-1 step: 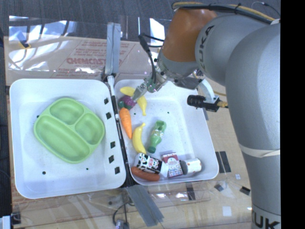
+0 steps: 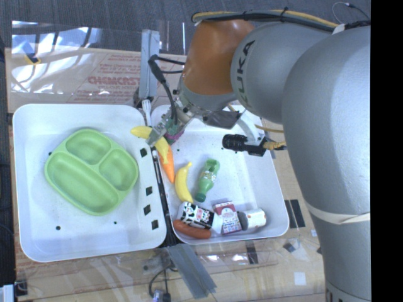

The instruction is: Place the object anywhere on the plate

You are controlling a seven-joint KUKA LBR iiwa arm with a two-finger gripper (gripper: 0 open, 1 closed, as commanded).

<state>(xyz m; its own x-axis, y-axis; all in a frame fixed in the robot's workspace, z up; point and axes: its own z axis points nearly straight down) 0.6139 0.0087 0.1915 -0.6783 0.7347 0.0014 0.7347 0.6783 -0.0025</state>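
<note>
The arm (image 2: 296, 74) comes in from the right and fills the upper right of the view, its grey links bulking over the right bin (image 2: 277, 200) and the orange band sitting just above the wrist. The wrist bends down and to the left, so the gripper (image 2: 165, 133) points at the divide between the two bins, near their upper edge. Cables loop around the wrist — the fingers are buried among them and the toys below, and I cannot tell whether they are apart or closed. Just beside the gripper tip lies a small yellow piece (image 2: 141, 131), resting at the inner edge of the left bin (image 2: 25, 231); touching or overlapping the tip area is a yellow-and-orange carrot (image 2: 166, 158), running down along the divider. Further down in the right bin sit a banana (image 2: 182, 182), a green bottle (image 2: 206, 178), a cow-print carton (image 2: 196, 214), a red sausage (image 2: 192, 231), a red-and-white box (image 2: 227, 218) and a small white cup (image 2: 254, 218). The plate (image 2: 91, 172) — green, three compartments — lies in the middle of the left bin, well apart from the gripper, with nothing on it.
</note>
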